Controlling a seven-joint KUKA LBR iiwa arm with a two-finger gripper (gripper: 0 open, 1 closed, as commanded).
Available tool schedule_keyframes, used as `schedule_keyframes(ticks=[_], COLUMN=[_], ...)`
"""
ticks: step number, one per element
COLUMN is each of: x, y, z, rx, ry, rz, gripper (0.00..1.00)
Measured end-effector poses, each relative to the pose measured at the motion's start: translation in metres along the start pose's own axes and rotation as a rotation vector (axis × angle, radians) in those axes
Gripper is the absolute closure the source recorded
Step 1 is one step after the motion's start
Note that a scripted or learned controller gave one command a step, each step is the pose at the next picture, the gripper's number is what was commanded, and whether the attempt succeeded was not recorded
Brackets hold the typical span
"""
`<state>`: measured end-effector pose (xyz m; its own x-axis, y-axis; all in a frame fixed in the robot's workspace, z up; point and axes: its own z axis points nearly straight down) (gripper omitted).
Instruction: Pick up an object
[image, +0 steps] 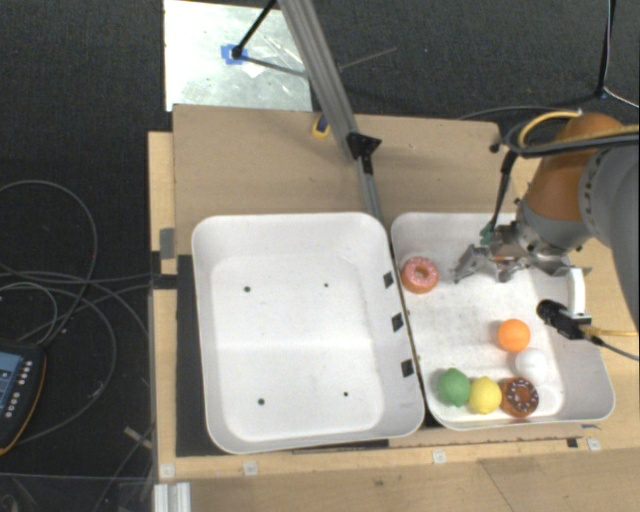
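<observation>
White plastic forms both bins on the desk (260, 160); the left bin (300, 330) is at nine o'clock, and the right bin (470, 320) at three o'clock carries all the pickable pieces. The gripper (480, 266) hangs over the upper part of the right bin with its fingers spread apart and nothing between them.

A pink donut (419, 274) lies just beside the gripper at nine o'clock, close against the bin's left wall. An orange ball (513, 334) sits at about five o'clock from the gripper, well apart from it. Along the bin's six o'clock edge a white ball (531, 365), a chocolate donut (519, 397), a yellow piece (485, 395) and a green piece (454, 386) crowd together, touching or nearly so.

Judged from here, the donut is the likeliest target, and the main risk is the wall: a finger descending on that side could strike the rim or shove the donut away. Going for the cluster instead risks closing on two pieces, or nudging a round one so it rolls.
</observation>
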<state>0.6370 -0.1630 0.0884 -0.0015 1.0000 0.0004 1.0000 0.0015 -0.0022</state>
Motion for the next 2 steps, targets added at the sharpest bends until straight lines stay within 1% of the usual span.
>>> schedule_keyframes(ticks=[1,2], x=[-0.001,-0.002], y=[0.002,0.002], z=[-0.014,-0.058], rx=[-0.007,-0.008], ry=[-0.001,-0.001], rz=[0.000,-0.001], gripper=[1.00,1.00])
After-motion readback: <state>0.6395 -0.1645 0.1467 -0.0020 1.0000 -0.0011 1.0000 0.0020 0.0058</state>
